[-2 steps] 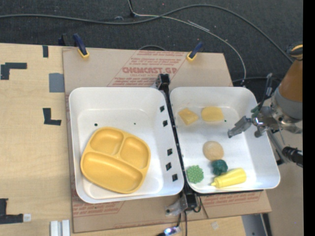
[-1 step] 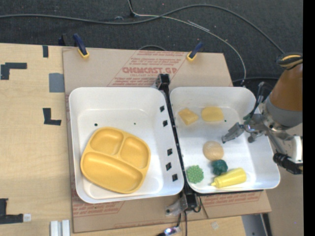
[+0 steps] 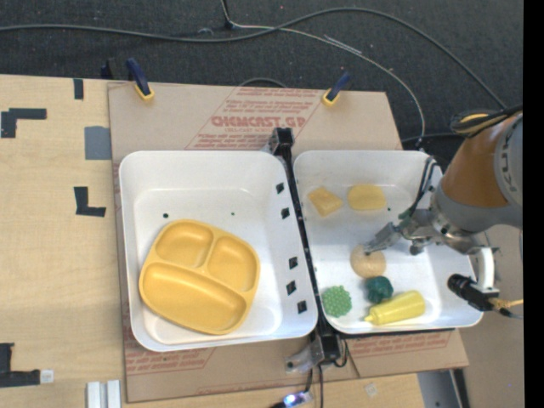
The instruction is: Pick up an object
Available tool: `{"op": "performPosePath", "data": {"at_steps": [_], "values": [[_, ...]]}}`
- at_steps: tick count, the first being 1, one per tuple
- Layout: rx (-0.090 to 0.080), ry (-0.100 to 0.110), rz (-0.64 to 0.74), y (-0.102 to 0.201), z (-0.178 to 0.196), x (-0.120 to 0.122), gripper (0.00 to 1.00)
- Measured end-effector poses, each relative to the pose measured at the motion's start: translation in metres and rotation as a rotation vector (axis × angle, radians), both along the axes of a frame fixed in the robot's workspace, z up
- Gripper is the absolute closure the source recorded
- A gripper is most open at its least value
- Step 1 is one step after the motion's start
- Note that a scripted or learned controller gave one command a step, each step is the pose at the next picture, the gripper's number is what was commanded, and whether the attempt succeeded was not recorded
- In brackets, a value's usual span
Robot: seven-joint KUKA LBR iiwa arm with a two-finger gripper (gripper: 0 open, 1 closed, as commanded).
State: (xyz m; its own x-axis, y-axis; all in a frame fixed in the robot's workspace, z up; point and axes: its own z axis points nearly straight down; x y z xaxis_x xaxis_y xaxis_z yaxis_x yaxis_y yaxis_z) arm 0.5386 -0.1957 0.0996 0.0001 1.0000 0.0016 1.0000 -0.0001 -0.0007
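The desk (image 3: 51, 228) is pale wood-grain board, with several dark grey and black angular marks (image 3: 85, 202) scattered over its left part. Beyond its far edge lies dark carpet-like floor (image 3: 102, 15), crossed by thin cables (image 3: 255, 28).

On the desk sits a brown cardboard sheet (image 3: 246, 121), held at its far edge by two blue-and-yellow clamps (image 3: 138, 79). Red print runs across the sheet near that edge; the largest line seems to read "CHEMCAST G.P", and the smaller lines around it are too fine to read. More faint red lettering shows on the cardboard's near edge, unreadable.

The left white bin (image 3: 127, 185) holds a yellow divided plate (image 3: 199, 275) with three compartments, lying toward the bin's near left. A black divider strip (image 3: 291, 228) runs between the two bins.

The right white bin (image 3: 374, 158) holds two pale yellow foam-like pieces (image 3: 324, 201) (image 3: 366, 197) near its far wall, a beige rounded object (image 3: 368, 263) in the middle, a green bumpy ball (image 3: 337, 300) at the near left, a dark teal lump (image 3: 379, 290) beside it, and a yellow corn-shaped toy (image 3: 397, 308) along the near wall.

The gripper (image 3: 380, 240) reaches in from the right, its tips just above the beige rounded object; whether its fingers are apart or together cannot be told. Behind it the arm's orange band (image 3: 473, 172) shows over the bin's right rim.
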Motion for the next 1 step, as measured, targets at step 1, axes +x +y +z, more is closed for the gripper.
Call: {"op": "performPosePath", "data": {"at_steps": [1], "values": [[0.001,-0.002,0.003,0.0012,0.0138,0.0015,1.0]]}}
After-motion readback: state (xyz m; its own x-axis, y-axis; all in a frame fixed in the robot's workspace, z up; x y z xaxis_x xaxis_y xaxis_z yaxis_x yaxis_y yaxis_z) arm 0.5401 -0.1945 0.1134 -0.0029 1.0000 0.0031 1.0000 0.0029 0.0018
